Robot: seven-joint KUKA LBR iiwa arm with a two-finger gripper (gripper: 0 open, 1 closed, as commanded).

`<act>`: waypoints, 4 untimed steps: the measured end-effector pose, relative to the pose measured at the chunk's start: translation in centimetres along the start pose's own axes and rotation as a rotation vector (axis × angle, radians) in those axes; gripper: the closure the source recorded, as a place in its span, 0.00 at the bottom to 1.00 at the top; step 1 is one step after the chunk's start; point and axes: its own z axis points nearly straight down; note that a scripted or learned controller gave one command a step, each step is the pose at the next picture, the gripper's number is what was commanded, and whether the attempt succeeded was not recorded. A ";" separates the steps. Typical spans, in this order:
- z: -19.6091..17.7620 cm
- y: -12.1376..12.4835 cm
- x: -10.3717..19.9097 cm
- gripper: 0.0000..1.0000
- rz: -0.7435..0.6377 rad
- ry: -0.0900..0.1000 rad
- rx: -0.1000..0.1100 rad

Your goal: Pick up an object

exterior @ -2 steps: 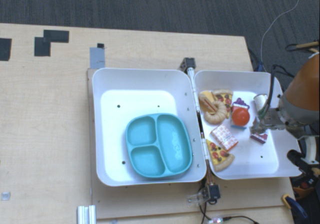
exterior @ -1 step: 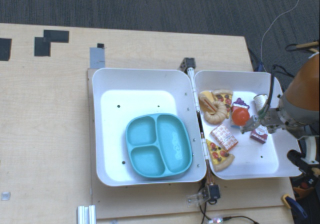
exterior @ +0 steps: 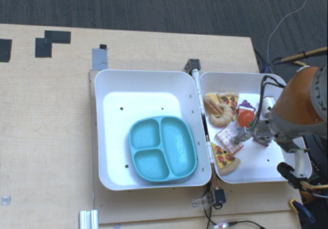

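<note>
The right bin (exterior: pixel 266 169) holds several toy foods. A pizza slice (exterior: pixel 223 158) lies near its front left corner. A pink-and-white packet (exterior: pixel 225 136) sits in the middle, with a red tomato (exterior: pixel 246 117) and a purple piece (exterior: pixel 247 105) behind it. A hot dog and a bread ring (exterior: pixel 220 107) lie at the back left. My gripper (exterior: pixel 240 137) reaches in from the right and is low over the right end of the packet, just in front of the tomato. The arm's orange band (exterior: pixel 302 100) hides part of the bin's right side.
The left bin (exterior: pixel 110 95) holds a blue three-compartment plate (exterior: pixel 163 148) toward its front right. A clamp (exterior: pixel 193 65) sits behind the wall between the bins and another clamp (exterior: pixel 214 196) in front. Cables (exterior: pixel 287 15) run at the far right.
</note>
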 end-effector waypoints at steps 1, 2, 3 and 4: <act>-1.1 0.3 0.1 1.00 -0.002 0.002 -0.005; -1.1 0.3 0.1 0.00 -0.001 0.002 -0.005; -2.2 0.4 0.1 1.00 -0.004 0.002 -0.009; -2.2 0.4 0.2 0.00 -0.004 0.002 -0.008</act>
